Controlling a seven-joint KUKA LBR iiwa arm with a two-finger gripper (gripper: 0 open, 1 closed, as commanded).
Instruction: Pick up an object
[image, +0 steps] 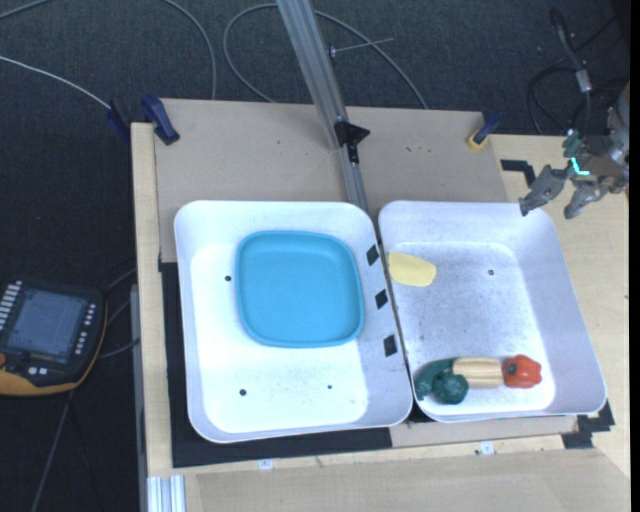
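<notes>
End effector (558, 197): at the far right, just outside the right bin's far right corner, above the bench edge; two grey fingers (537, 192) splayed apart and pointing down-left, nothing between them.
Arm: only the wrist end shows, at the right edge, with a small teal light just above the fingers; it sits off the bin, well apart from every object.
Right bin (560, 300): white and shallow, beside the left bin, the two touching along their inner walls.
Yellow piece (411, 269): in the right bin's far left part, just beside the wall shared with the left bin; flattish and rounded, long axis running left to right with a slight tilt, narrower end toward the right.
Tan block (478, 372): near the right bin's near wall; a short bar lying flat, long axis left to right.
Green object (441, 384): touching the tan block's left end, rounded and dark, in the right bin's near left corner.
Red object (521, 371): touching the tan block's right end, small and round; the three form a row along the near wall.
Left bin (200, 330): holds a blue tray.
Blue tray (300, 288): rounded square, lying flat in the left bin's middle, toward its far side.
Bench (250, 150): tan board under both bins.
</notes>
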